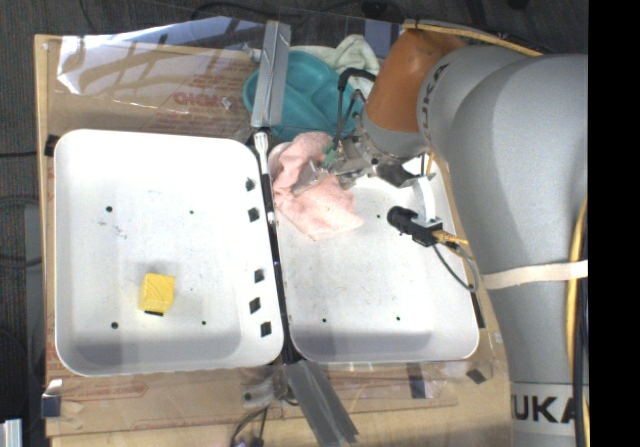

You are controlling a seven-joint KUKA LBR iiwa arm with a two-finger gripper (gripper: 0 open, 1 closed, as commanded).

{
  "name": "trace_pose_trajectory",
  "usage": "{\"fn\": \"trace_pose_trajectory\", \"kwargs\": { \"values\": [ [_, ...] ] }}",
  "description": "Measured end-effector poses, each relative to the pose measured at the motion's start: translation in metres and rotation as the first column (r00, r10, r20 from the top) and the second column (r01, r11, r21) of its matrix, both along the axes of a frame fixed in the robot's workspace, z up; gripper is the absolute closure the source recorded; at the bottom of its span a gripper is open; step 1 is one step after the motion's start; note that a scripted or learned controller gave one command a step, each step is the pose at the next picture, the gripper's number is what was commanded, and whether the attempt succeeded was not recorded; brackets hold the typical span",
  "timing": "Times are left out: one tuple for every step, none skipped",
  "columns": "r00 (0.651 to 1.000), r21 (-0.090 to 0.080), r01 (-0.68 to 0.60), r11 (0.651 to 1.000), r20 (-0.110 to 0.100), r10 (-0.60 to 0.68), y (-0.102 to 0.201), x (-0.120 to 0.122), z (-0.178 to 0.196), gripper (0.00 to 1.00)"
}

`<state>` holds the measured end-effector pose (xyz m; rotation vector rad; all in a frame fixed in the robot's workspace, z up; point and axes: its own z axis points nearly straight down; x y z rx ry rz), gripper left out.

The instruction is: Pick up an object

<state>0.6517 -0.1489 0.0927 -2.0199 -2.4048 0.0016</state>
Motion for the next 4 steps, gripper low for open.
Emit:
{"fn": "trace_pose_trajectory", "kwargs": {
  "values": [
    [0.975, -0.002, 0.221, 0.975, 0.000, -0.221, 0.016, -0.018, 0.000, 0.00],
    [0.976, 0.000, 0.217, 0.976, -0.003, -0.217, 0.017, -0.018, 0.009, 1.00],
    [0.984, 0.000, 0.180, 0.984, -0.003, -0.180, 0.049, -0.003, 0.089, 1.00],
    [0.985, -0.001, 0.175, 0.985, -0.009, -0.175, 0.049, -0.003, 0.096, 1.00]
  ]
}}
